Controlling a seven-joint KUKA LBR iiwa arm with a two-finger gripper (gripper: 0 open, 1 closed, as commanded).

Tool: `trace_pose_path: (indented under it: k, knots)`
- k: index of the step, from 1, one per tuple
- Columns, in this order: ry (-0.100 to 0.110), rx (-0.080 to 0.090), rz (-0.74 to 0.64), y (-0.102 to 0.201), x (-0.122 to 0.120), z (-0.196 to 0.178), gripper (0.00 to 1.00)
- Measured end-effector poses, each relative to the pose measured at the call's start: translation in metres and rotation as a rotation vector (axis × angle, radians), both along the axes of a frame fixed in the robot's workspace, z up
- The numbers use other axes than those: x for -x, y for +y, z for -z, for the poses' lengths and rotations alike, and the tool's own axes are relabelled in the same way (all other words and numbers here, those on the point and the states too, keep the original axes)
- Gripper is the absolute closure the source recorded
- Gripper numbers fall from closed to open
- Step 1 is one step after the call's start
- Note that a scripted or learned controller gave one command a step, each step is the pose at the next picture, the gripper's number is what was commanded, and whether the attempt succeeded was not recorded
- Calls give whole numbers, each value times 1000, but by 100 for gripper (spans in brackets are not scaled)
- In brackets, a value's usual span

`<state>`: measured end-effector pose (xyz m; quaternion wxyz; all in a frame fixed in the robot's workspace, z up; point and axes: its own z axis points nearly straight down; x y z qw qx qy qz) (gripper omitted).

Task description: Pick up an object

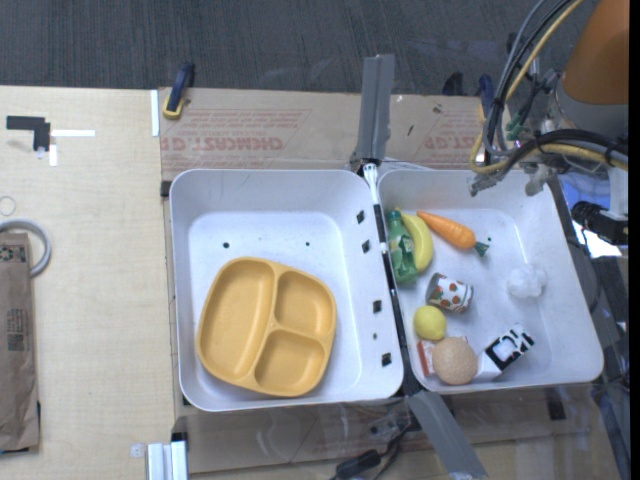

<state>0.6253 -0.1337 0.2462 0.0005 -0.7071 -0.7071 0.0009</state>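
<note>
Arm (600, 48) cut off at right edge — small black-and-white object (509, 349) unidentifiable.

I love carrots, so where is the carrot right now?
The carrot lies near the back of the right bin, just right of the banana.

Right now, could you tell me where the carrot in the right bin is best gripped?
Grip the carrot across its thick orange middle, coming straight down from above. It lies flat and slanted, its sides free of the banana, tapering toward its green-stemmed end.

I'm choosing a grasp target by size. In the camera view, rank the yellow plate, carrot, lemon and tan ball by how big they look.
1. Yellow plate
2. Carrot
3. Tan ball
4. Lemon

Ball and lemon look close.
</note>
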Motion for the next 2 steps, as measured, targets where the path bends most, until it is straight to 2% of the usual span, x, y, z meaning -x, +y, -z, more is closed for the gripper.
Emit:
trace_pose_path:
  k: [1,2]
  knots:
    - [-1,0,-131,19,45,151,0]
    - [-4,2,-174,-23,-34,120,0]
